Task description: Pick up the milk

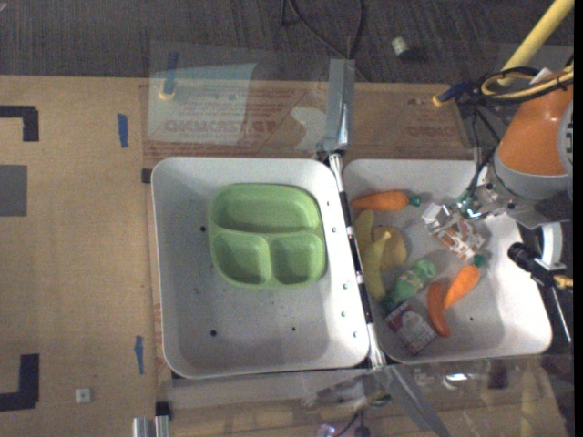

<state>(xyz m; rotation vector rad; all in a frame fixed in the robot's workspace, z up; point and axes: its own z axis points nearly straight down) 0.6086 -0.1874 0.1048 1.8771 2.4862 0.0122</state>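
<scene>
Milk carton [411, 328], label unreadable to me, lies in the right bin [524, 330]; I cannot tell the gripper's [471, 204] jaw state.

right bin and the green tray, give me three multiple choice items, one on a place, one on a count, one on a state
1. Where does the green divided tray lie?
A. in the left bin
B. in the right bin
C. on the cardboard outside the bins

2. How many toy carrots lie in the right bin?
A. one
B. three
C. five

3. How does the green bottle sit?
A. upright
B. on its side
C. on the green divided tray

Answers:
1. A, the tray rests on the floor of the left bin.
2. B, one carrot near the top edge, one at mid right, one beside the red carton.
3. B, it lies slanted on the bin floor next to the bananas.
</scene>
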